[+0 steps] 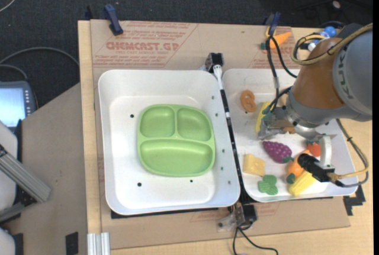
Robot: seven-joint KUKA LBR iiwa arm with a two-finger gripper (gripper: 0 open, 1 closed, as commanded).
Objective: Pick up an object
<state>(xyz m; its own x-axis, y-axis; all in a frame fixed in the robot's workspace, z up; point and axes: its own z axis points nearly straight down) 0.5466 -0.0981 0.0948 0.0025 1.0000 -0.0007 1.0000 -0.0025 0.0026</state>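
Observation:
The right bin (237, 85) holds several toy foods. An orange pretzel-like piece (247, 100) lies near its back left. Purple grapes (276, 150) sit in the middle, a yellow cheese wedge (254, 164) to their left, and green broccoli (267, 184) near the front. A yellow and orange piece (299, 180) lies front right, an orange carrot (314, 148) beside it. My gripper (273, 128) hangs low just behind the grapes, next to a yellow banana-like piece (261, 116). The wrist hides the fingertips.
The left bin (112, 106) carries a green divided plate (176, 139) in its middle. The arm's grey and orange body (328, 79) covers the right bin's back right. Cables (273, 64) hang over the right bin's back edge. Clamps (112, 18) grip the cardboard base.

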